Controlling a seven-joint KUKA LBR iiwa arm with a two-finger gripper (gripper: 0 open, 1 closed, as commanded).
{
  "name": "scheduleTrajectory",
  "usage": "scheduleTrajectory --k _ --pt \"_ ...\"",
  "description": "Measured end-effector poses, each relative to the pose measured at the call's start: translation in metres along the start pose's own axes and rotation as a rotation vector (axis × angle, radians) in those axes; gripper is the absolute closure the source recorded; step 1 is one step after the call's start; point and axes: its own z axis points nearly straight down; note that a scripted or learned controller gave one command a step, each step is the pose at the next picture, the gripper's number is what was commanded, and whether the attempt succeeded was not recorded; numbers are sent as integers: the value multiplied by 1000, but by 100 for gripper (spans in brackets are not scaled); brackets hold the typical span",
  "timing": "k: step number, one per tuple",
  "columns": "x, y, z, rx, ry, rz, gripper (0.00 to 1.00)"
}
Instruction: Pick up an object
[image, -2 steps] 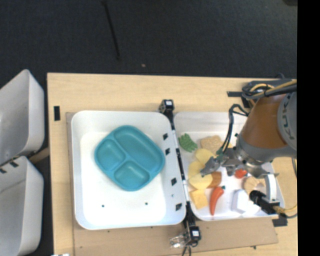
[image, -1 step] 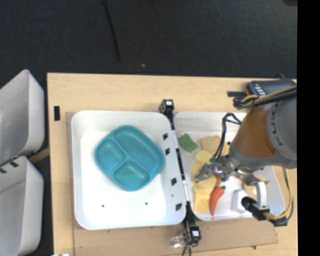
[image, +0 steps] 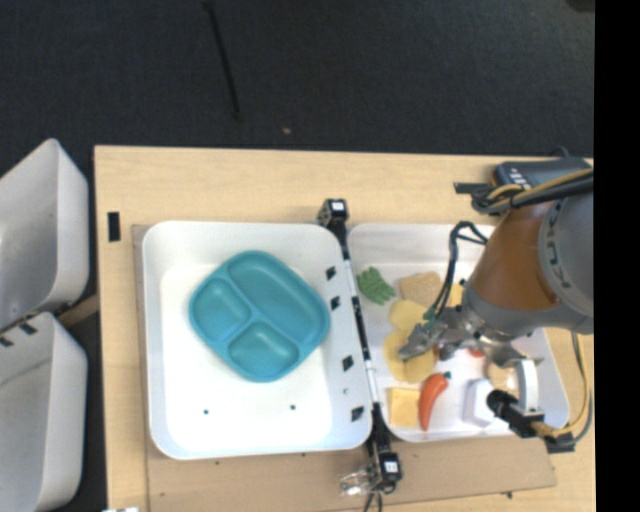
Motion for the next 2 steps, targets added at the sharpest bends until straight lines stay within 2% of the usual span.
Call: scheduleTrajectory --k 1,2 --pt "-3 -6 -60 -3 -1 -3 100" --pt "-5 4 -107 -4 -1 -12 100"
